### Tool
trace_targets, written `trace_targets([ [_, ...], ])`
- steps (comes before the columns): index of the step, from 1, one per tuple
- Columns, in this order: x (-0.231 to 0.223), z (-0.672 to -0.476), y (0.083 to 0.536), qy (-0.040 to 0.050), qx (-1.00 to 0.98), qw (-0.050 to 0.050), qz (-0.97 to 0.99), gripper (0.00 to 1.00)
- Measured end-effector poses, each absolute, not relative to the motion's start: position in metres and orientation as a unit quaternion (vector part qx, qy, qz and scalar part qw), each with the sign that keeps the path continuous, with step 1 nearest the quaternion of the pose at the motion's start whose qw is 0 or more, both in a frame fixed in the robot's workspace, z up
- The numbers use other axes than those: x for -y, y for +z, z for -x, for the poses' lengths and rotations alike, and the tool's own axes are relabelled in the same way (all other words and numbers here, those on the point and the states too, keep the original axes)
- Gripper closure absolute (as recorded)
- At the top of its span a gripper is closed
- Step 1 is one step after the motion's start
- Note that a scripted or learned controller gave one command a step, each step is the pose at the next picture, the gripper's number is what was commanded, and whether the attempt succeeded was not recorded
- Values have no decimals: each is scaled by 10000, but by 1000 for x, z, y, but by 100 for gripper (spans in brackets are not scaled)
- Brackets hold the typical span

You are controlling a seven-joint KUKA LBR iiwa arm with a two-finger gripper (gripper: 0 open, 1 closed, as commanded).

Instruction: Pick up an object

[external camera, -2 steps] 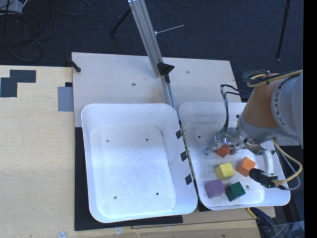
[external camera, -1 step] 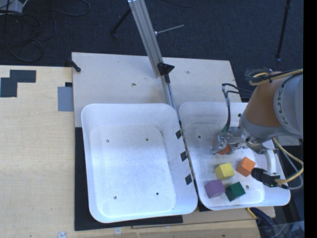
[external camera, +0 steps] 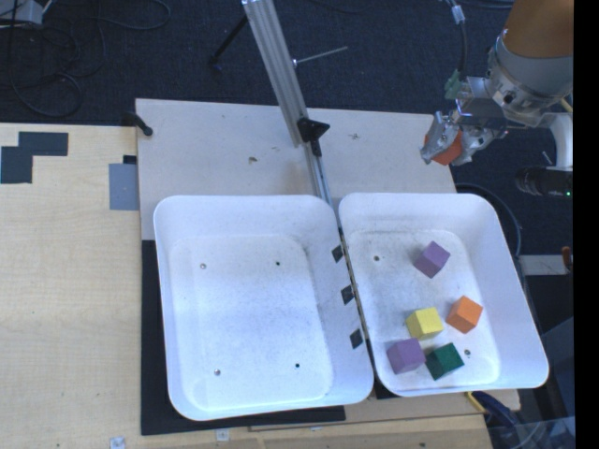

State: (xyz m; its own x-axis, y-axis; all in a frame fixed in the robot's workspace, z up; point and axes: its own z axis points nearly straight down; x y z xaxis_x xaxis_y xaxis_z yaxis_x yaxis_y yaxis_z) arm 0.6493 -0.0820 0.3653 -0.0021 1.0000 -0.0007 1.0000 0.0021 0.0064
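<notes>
Inspector: Blocks — purple (external camera: 432, 258), orange (external camera: 464, 313), yellow (external camera: 424, 322), second purple (external camera: 405, 354), green (external camera: 445, 360) — lie in your right bin (external camera: 505, 251).

Operator: Gripper?

Inspector: Your gripper (external camera: 440, 151) hangs beyond that bin's far edge, something orange at its tip; jaw state I cannot tell.

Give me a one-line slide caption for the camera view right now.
KUKA arm's gripper hovers beyond the right bin, which holds five blocks: two purple, one yellow, one orange, one green.
</notes>
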Motion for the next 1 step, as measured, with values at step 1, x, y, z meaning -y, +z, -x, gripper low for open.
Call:
trace_targets([
  [1, -32, -667, 269, -26, -7093, -47, -7049, 100],
])
